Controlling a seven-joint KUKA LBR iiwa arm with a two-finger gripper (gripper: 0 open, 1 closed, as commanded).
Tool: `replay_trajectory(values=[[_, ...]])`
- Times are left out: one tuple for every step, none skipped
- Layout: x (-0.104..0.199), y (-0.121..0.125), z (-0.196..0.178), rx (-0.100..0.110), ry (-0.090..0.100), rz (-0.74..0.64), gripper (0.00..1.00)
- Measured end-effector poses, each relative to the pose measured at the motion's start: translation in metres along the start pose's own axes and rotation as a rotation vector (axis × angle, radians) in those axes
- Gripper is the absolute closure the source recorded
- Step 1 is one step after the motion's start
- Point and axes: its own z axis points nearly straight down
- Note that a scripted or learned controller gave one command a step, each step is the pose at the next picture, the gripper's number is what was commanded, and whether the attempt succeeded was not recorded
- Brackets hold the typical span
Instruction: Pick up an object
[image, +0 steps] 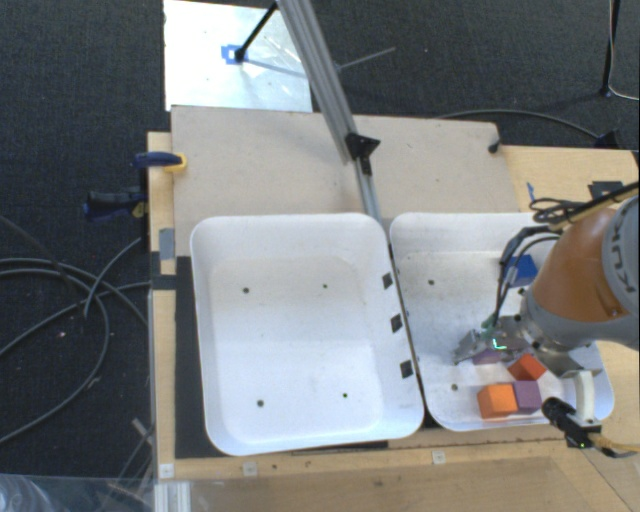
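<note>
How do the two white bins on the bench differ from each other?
The left bin shows only its bare white floor with a few small dark dots, while the right bin holds an orange block, a purple block and a reddish block near its front. The arm's gripper hangs over the right bin, not the left bin. Both are shallow, white and sit side by side.
</note>
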Motion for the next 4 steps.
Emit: replay_trajectory(values=[[0.000,0.001,-0.011,-0.002,0.000,-0.001,1.00],[0.056,0.014,-0.104,-0.009,0.001,-0.010,1.00],[0.151,0.020,-0.151,-0.004,0.003,-0.013,1.00],[0.220,0.032,-0.156,-0.001,0.003,-0.013,1.00]])
